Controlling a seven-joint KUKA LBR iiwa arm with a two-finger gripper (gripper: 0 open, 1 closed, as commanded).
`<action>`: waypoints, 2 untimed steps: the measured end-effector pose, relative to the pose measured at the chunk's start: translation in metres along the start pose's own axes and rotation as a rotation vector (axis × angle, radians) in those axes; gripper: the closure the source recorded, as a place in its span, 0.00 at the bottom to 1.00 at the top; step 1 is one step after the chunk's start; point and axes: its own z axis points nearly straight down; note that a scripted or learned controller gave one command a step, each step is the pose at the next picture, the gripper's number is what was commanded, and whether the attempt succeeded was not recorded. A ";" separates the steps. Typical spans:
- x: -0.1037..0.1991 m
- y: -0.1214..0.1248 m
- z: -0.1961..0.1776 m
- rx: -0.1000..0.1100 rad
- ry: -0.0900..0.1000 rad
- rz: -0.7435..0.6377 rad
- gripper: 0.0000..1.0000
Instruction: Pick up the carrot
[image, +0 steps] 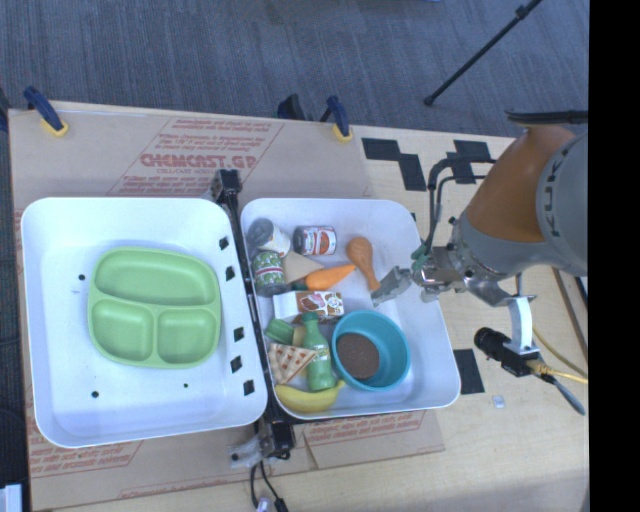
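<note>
The carrot (329, 276) is a small orange cone lying flat in the middle of the right bin (430, 345), its tip pointing right. Around it lie a cheese wedge (297, 266) on its left and a tan drumstick-shaped toy (362, 259) on its upper right. My gripper (392, 285) hangs over the right part of this bin, to the right of the carrot and apart from it, with nothing seen in its grasp. The grey arm with its orange band (515, 195) reaches in from the right.
The right bin also holds a blue bowl (371, 349) with brown filling, a banana (307, 398), a green bottle (319, 361), a red-labelled can (315, 240) and several small toys. In the left bin (45, 300) lies a green divided plate (155, 305).
</note>
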 end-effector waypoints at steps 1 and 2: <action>0.014 0.086 0.103 -0.004 -0.003 0.318 0.00; 0.092 0.082 0.104 0.002 0.000 0.712 0.00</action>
